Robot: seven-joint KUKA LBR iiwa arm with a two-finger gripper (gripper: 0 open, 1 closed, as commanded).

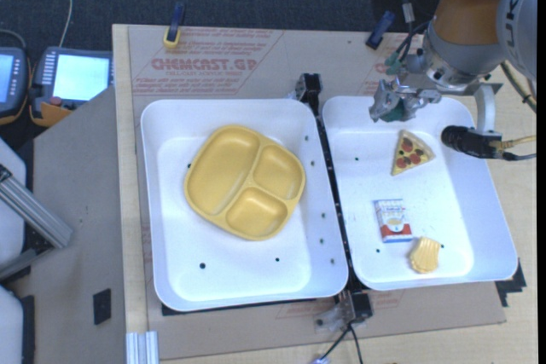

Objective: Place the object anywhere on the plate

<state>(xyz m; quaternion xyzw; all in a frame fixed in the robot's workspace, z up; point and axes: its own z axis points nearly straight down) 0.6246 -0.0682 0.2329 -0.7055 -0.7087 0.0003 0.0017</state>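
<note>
Pizza (412,153) lies flat in the right bin (486,217), near its back end, w/ the gripper (394,102) hovering just behind and left of it, holding nothing (can't tell if its grip is spread or closed). To do this well, I'd center over the slice, drop straight down and pinch across its narrow width, then carry it to the plate (245,182) in the left bin (166,209). Arm (478,4) reaches in from the right, wrist bent down over the bin's back edge.

plate (245,182) yellow | bins (162,209) white | pizza slice (411,153) orange, red dots | carton (392,220) white-red
</note>
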